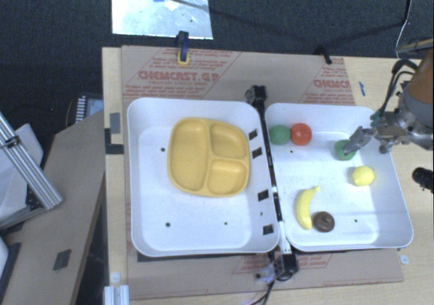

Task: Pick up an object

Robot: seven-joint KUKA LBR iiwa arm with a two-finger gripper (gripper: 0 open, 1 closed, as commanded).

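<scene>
The right bin [386, 229] holds several small objects. A green ball [279, 134] and a red ball [301, 134] lie side by side at its far left. A yellow lemon [363, 175] sits at mid right. A banana [306, 207] lies next to a brown round piece [323, 221] near the front. Another green object [342, 151] rests at the far right of the bin floor. My gripper [352, 142] reaches in from the right and its tip is down at this green object, touching or just over it.
The left bin [149, 222] holds a yellow divided plate [207, 156]. A black divider with clips [266, 168] runs between the two bins. The arm's wrist [407, 117] hangs over the right bin's far right rim.
</scene>
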